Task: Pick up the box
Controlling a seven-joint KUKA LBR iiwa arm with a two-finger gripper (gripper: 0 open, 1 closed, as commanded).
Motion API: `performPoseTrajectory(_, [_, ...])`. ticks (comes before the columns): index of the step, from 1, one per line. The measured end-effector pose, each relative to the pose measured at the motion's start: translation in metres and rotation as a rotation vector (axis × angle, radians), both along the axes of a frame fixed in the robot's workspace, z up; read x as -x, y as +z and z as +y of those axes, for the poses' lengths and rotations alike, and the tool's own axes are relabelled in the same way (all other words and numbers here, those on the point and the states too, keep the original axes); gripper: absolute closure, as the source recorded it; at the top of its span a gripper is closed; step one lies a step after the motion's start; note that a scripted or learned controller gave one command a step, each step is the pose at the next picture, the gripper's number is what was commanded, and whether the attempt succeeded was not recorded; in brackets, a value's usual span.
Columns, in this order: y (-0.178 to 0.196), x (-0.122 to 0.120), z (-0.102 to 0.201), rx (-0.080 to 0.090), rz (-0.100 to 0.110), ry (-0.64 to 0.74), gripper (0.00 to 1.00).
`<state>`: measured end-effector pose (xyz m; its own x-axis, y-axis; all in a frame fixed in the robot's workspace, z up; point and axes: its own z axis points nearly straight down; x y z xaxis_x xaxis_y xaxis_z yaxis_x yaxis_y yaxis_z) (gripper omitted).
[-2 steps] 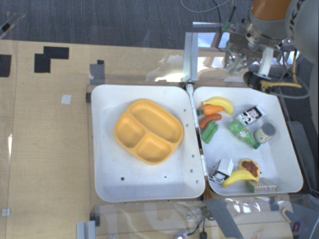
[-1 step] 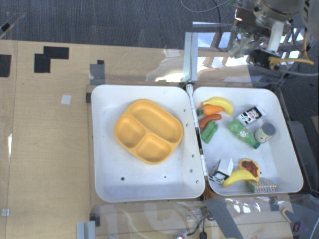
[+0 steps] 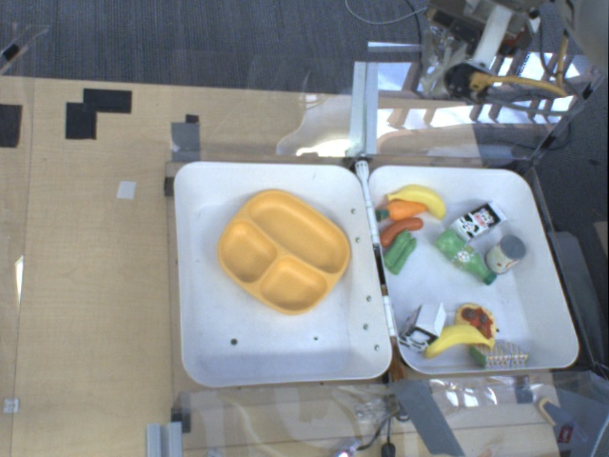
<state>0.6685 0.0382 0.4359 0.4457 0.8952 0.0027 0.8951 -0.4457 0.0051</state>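
Left bin (image 3: 205, 350) holds a yellow divided plate (image 3: 284, 249), three compartments, all bare, sitting slightly above centre and turned at an angle. Right bin (image 3: 542, 217) is crowded. Near its upper left corner: a banana (image 3: 419, 198) over an orange carrot-like piece (image 3: 403, 225) and a green vegetable (image 3: 399, 251), all touching or nearly so, close to the divider between the bins. Right of these, the box (image 3: 476, 222), small, white with black patches, tilted, lies in the upper middle of the right bin, just above a green packet (image 3: 462, 252). A grey cylindrical can (image 3: 505, 252) rests beside the packet's right end. Along the lower edge: a small white-and-black carton (image 3: 422, 324), a second banana (image 3: 455, 340), a red-and-yellow item (image 3: 478, 320) touching it, and a pale comb-like piece (image 3: 508, 357). Arm sits above the bins at top right, off the wooden surface (image 3: 86, 255); tool (image 3: 447, 60) hangs well apart from the box, and whether it is open or closed cannot be told.
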Motion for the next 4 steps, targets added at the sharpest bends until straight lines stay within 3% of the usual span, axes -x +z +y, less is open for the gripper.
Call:
performPoseTrajectory(1, [0.000,0.000,0.028,-0.003,0.001,-0.415,1.00])
performPoseTrajectory(2, [0.001,0.020,0.054,-0.007,0.001,-0.798,1.00])
performPoseTrajectory(3, [-0.007,0.019,0.133,-0.007,0.002,-0.888,1.00])
performPoseTrajectory(4, [0.000,0.087,0.098,-0.006,0.002,-0.907,1.00])
